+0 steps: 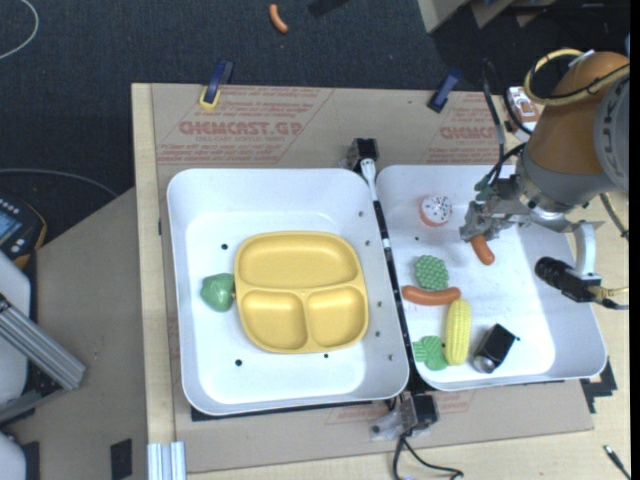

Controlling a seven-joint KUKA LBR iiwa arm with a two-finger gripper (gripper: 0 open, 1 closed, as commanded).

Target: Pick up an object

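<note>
Bench (300, 128) with 2 white bins side by side on brown board. In the left bin (200, 368) sits a yellow tray (300, 290) with 3 compartments, and a green lump (217, 291) lies touching the tray's left edge.

The right bin (570, 353) holds the small things. Near its top left is a round pale piece with an orange rim (436, 210). Below that, a green knobbly piece (431, 271) sits just above a sausage (431, 294) lying flat. Lower down, a corn cob (457, 330) stands lengthwise beside a green leafy piece (430, 351), the 2 touching. A black block (494, 347) lies tilted just right of the corn.

The arm (575, 133) comes in from the right, and its gripper (484, 230) hangs over the upper middle of the right bin. An orange stick (484, 251), short and slanted, lies directly under the fingertips, apparently touching them. The fingers blur into the grey wrist, so I cannot tell whether they are spread or closed, nor whether the stick is between them.

Outside the bins, a small orange piece (278, 17) lies on the dark floor beyond the bench.
</note>
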